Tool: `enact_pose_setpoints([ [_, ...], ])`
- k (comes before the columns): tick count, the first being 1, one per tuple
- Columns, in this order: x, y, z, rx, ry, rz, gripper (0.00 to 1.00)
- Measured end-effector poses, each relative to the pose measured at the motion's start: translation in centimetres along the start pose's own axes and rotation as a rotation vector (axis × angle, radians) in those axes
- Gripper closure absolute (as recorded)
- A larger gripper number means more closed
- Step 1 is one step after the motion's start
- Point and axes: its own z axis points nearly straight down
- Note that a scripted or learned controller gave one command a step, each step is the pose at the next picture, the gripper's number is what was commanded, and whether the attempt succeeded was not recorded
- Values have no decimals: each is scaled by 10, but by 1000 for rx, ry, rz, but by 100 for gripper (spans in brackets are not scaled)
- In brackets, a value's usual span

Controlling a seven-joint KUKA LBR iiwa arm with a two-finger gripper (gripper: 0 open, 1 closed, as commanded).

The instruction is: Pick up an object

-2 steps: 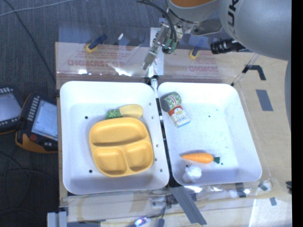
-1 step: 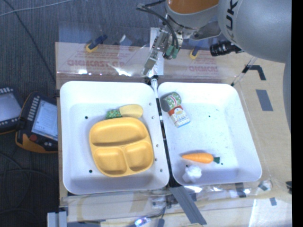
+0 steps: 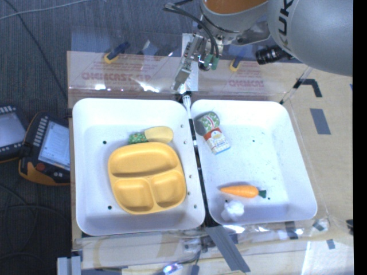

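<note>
Yellow divided tray [image 3: 148, 176]: smooth matt plastic. White bins [image 3: 86, 171]: glossy plastic. Carrot [image 3: 239, 191]: smooth plastic look. Floor [image 3: 34, 44] at upper left: rough grey carpet.

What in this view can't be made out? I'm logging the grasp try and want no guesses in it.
- Gripper, camera view: its fingers are small, blurred and seen end-on, so their state is unreadable.
- Green-and-yellow item: the yellow tray covers its lower edge.
- Small white object below the carrot: too washed out against the right bin to identify.
- Can: label print too small to read.
</note>
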Motion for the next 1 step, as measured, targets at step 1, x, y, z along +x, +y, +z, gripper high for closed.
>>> enact_pose_setpoints([
  [1, -11, 0, 7, 0, 0, -95, 100],
])
